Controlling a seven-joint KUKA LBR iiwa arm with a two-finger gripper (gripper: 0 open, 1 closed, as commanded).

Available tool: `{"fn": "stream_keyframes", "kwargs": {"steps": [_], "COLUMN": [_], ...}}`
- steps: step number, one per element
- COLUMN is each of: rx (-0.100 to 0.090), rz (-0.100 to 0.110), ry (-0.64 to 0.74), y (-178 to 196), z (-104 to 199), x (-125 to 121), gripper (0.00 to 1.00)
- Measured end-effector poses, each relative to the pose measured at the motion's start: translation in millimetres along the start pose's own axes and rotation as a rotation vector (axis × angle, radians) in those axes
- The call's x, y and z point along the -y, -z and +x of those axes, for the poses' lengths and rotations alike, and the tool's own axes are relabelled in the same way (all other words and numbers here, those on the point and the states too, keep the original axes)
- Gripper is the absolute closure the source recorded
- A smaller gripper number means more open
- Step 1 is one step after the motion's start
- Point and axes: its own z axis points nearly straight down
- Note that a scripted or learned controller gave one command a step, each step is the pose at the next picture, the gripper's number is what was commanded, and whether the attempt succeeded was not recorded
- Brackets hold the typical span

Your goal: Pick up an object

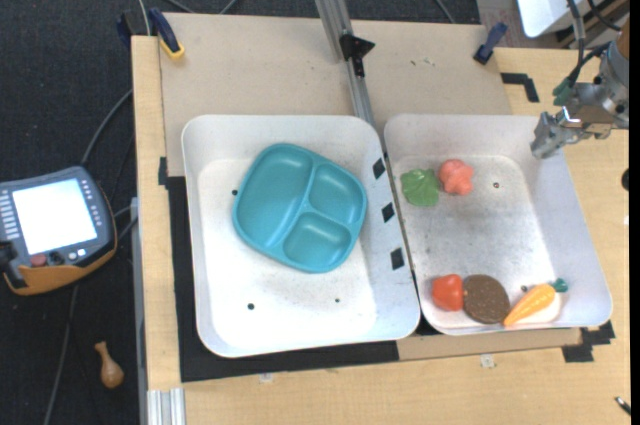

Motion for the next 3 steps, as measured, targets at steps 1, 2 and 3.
{"fn": "stream_keyframes", "kwargs": {"steps": [1,2,3], "rx": [-0.004,-0.003,-0.004], "rz": [0.008,0.008,0.009], "ry": [0.002,0.002,0.002], "y": [-3.6,-19.7,-16.0], "z": [44.3,98.2,152.6], "x": [11.0,15.3,26.6], "gripper": [1.00,1.00,1.00]}}
